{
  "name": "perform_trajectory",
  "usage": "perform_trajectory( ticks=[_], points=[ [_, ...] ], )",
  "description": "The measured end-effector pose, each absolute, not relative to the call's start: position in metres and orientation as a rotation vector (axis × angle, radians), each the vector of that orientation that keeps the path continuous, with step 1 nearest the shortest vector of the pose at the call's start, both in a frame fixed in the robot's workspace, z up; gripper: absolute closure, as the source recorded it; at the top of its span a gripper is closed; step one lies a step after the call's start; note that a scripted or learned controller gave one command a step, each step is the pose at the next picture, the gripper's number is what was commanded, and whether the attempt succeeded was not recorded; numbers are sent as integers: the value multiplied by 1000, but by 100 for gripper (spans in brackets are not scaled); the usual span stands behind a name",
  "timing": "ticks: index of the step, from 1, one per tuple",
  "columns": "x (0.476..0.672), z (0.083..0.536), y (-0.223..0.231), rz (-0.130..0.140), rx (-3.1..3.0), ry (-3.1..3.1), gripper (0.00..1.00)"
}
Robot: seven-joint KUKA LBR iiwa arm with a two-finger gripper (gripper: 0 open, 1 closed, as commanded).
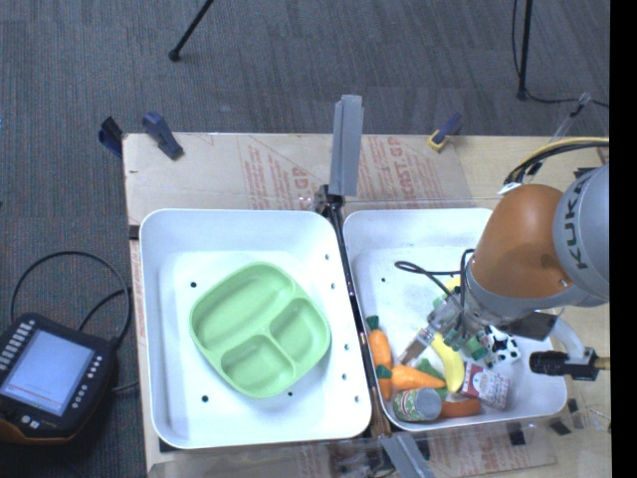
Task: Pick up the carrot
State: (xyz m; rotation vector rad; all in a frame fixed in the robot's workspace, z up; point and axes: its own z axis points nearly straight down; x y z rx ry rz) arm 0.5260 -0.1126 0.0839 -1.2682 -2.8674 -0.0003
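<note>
The carrot (379,351) is a short orange toy with a green top, lying near the left wall of the right bin (418,222), about seven o'clock from that bin's centre. Its green end points toward twelve o'clock. A second orange carrot-like piece (414,377) lies just at its five o'clock, pointing sideways, with a yellow banana (448,362) and a round can (418,404) crowded close by. These things cluster along the bin's six o'clock edge, leaving little free room around the carrot on that side; the bin floor toward twelve o'clock is open white plastic.

The end effector (438,329) hangs over the pile, at about three o'clock from the carrot and apart from it; whether it is clenched or released I cannot tell. The left bin (159,267) holds a green divided plate (261,329). Both bins sit on the counter (229,167).
</note>
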Motion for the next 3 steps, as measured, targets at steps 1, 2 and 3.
perform_trajectory(
  ticks=[1, 2, 3],
  points=[
    [477, 84, -86, -3, -924, -3000, 0],
    [477, 157, -105, -2, -965, -2984, 0],
    [475, 83, -83, 0, -1021, -2962, 0]
  ],
)
